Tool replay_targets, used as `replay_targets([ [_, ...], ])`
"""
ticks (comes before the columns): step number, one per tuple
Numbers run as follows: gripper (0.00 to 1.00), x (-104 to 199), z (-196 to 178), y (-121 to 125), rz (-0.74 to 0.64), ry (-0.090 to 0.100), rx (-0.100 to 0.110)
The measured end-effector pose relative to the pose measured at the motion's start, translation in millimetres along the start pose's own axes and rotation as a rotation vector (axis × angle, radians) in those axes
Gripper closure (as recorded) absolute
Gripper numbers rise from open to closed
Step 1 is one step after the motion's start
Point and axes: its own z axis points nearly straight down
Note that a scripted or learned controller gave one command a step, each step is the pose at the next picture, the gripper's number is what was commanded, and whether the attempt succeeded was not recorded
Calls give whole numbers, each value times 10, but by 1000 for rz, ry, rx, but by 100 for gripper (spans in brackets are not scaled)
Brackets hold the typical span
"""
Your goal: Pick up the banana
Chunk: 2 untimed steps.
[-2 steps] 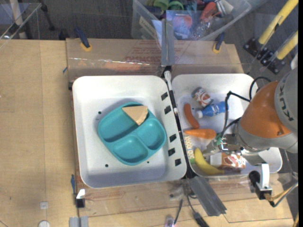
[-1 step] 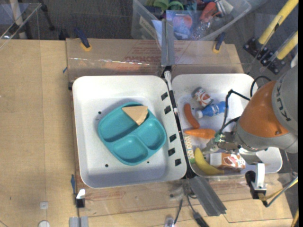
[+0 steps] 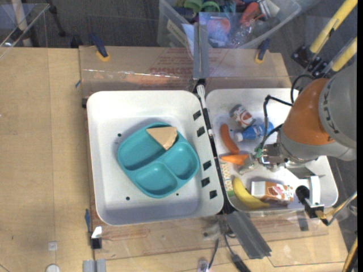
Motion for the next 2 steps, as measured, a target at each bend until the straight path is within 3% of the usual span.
replay_targets([
  [1, 0, 748, -950, -466, -233, 6, 11],
  [2, 0, 747, -950, -466, -233, 6, 11],
])
